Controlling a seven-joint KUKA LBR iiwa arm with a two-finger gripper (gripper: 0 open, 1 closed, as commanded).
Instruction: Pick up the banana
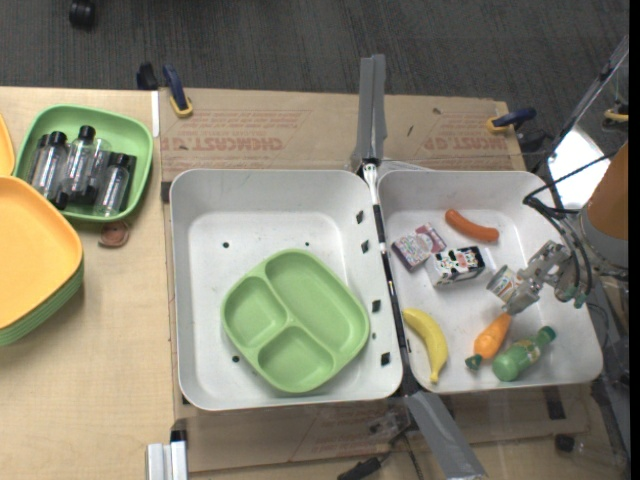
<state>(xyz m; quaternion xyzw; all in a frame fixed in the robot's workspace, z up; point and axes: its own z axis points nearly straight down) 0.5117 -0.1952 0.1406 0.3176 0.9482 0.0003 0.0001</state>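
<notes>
The yellow banana (428, 338) lies near the front left corner of the right bin (440, 190), curving toward the front wall. My gripper (512, 288) hangs over the right side of that bin, well to the right of the banana and just above the carrot (491, 335). Its fingers look open, with nothing between them.
The right bin also holds a red sausage (471, 225), a pink packet (419, 247), a small black-and-white carton (458, 264) and a green bottle (519, 356). A green divided plate (294, 318) lies in the left bin (200, 268). At the far left are a green tray of bottles (82, 163) and stacked orange plates (35, 268).
</notes>
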